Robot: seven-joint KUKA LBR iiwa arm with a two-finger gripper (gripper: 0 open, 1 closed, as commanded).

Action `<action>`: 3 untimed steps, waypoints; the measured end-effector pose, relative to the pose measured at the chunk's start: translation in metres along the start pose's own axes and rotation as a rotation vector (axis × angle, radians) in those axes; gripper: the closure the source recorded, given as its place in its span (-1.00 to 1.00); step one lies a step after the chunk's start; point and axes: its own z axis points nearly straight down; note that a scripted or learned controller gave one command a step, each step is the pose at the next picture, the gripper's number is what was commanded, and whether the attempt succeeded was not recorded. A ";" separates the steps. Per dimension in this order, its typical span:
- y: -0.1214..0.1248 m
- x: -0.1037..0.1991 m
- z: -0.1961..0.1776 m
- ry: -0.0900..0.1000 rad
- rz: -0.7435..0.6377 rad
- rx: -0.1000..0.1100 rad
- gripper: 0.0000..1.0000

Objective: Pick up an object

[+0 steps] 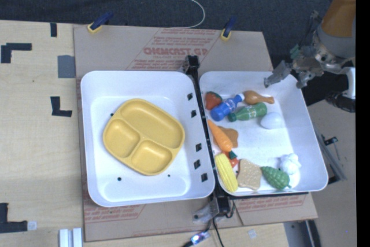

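The gripper (284,73) hangs over the right bin's (306,118) far rim; I cannot tell how its jaws stand. Glossy plastic toy food (243,113) clutters that bin, while a smooth yellow divided plate (143,136) lies in the left bin (95,101) on the cardboard-covered table (167,49).

Two white bins (92,124); one yellow tray (143,136) (three-sectioned); about ten toy foods (225,139).

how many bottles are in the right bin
2, touching near the bin's back left: a blue bottle and a green bottle just right of it. Others may be hidden.
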 end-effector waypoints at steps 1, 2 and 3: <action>0.000 -0.003 0.044 -0.001 0.000 0.003 -1.00; -0.002 -0.007 0.105 0.001 0.000 0.004 -1.00; -0.002 -0.006 0.136 -0.001 -0.002 0.001 -1.00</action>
